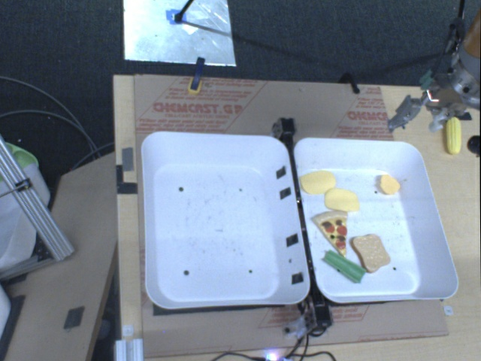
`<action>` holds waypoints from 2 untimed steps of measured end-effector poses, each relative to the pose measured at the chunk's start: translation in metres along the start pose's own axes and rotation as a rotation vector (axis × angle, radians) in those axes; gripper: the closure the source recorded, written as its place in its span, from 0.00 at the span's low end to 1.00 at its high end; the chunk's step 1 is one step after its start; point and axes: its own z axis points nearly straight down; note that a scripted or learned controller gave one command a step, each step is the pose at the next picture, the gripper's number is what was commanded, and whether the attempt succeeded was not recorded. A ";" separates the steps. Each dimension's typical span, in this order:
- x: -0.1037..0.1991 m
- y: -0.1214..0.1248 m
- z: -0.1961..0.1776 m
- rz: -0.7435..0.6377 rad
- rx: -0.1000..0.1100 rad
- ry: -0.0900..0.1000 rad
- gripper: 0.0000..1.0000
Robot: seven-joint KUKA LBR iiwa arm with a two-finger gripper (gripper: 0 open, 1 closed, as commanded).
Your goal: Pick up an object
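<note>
My tool (443, 104) hung at the frame's upper right, above the right bin's (432, 194) far corner; I couldn't tell its state. The food pieces lay in that bin. I judged the lone yellow chunk (388, 184) the cleanest target: descend straight, centred.

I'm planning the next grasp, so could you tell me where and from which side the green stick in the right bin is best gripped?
Grip the green stick at its middle, from straight above, fingers closing across its narrow width. It lies flat and diagonal, the pizza slice touching its upper-left end and the bread slice close alongside.
</note>
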 end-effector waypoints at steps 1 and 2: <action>0.008 -0.081 0.127 0.004 0.017 0.005 0.00; -0.002 -0.154 0.190 0.009 0.002 0.003 0.00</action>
